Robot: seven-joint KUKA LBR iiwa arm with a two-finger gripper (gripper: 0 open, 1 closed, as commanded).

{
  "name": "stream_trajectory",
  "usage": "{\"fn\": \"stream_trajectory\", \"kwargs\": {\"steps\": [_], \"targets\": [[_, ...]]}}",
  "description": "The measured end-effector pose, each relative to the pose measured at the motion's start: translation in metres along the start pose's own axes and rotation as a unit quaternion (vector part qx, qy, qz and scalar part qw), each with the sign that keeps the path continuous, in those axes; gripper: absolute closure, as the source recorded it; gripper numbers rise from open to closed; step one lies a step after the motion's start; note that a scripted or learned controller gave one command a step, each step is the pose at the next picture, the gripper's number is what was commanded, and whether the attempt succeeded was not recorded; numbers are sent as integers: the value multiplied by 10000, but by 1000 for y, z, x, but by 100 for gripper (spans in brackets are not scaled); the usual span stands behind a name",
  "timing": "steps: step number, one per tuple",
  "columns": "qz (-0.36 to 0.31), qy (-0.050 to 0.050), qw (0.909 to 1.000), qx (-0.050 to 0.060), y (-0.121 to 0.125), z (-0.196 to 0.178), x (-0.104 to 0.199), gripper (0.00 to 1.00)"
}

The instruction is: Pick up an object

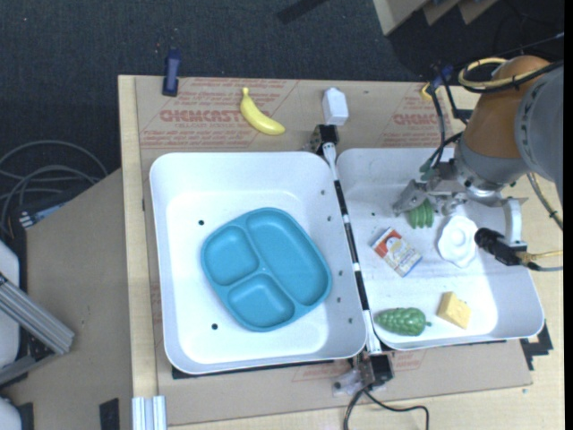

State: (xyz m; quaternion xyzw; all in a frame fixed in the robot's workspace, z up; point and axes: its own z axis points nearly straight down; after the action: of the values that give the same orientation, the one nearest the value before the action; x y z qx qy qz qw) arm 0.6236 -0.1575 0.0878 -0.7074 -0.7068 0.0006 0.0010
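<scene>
My gripper (424,201) hangs low over the back of the right bin (501,325), open. Its two grey fingers (402,204) are spread to either side of a small green ribbed object (419,213), which rests on the bin floor. Just right of it lies a white lumpy object (457,240). A small red-and-white carton (395,251) sits in the middle of the bin. A yellow wedge (454,310) and a green bumpy object (400,321) lie near the front wall.
The left bin (179,195) holds a blue divided plate (263,267). A banana (260,115) and a small white item (335,106) lie on the board behind the bins. The arm's orange band (497,119) rises over the right bin's back right corner.
</scene>
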Motion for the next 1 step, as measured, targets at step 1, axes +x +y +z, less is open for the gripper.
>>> {"fn": "stream_trajectory", "kwargs": {"steps": [1], "targets": [[-2, -8, 10000, -23, 1, -11, 0, 100]]}}
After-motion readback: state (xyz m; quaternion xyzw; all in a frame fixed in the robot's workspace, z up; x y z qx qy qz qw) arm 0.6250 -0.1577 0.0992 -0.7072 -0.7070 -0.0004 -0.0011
